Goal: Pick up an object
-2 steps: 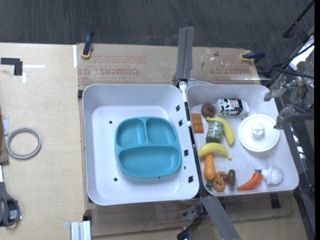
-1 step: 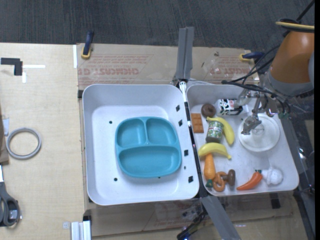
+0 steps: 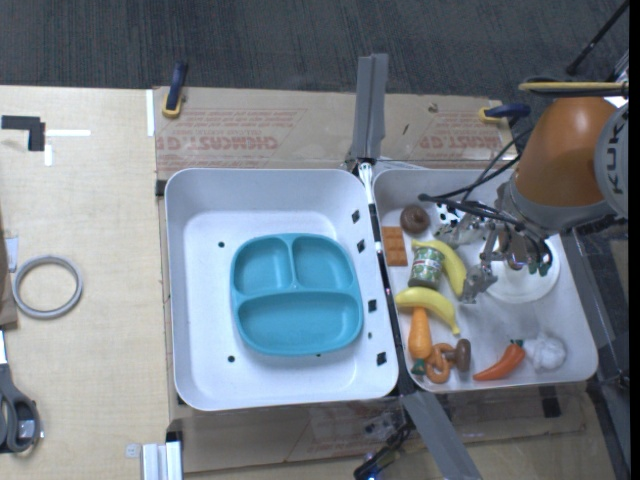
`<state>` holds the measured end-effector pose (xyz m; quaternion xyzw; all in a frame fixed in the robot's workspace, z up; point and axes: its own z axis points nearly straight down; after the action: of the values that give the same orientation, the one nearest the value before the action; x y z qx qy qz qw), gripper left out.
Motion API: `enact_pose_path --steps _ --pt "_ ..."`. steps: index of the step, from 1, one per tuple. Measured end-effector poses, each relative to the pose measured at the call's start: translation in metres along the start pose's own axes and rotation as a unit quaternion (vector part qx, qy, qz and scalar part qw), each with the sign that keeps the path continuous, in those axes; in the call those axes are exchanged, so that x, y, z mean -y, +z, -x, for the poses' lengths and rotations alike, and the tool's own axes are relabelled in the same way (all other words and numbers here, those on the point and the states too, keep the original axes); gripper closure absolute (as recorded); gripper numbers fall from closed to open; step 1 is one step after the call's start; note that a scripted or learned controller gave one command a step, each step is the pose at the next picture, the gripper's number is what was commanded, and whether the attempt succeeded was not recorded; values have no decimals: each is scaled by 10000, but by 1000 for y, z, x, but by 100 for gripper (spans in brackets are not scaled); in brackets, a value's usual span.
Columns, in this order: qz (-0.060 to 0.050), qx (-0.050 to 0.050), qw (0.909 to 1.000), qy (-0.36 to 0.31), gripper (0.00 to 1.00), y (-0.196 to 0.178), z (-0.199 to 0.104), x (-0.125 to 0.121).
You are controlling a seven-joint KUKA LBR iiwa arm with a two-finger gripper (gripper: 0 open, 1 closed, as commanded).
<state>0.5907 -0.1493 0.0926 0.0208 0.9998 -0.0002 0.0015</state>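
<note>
The jaws (image 3: 478, 280) are hanging low over the right bin (image 3: 570, 318); whether they are spread or pressed together cannot be told. Just left of them a green can (image 3: 427, 265) is lying between two bananas (image 3: 447, 260). A carrot (image 3: 420, 333) is lying below. A blue divided plate (image 3: 297, 294) is sitting in the left bin (image 3: 195, 268).

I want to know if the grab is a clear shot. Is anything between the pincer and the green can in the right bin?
Nothing visible does. The pincer hangs just right of the green can; a banana curves along the can's right side, crowding that gap.
</note>
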Motion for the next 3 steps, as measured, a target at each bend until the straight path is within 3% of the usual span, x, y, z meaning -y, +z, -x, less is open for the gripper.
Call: enact_pose_path --steps 1,2,3 --pt "2 1 9999 109 0 -1 -16 -52" --pt "2 -4 9999 149 0 0 -88 52" --pt "6 -8 9999 154 0 0 -113 -6"
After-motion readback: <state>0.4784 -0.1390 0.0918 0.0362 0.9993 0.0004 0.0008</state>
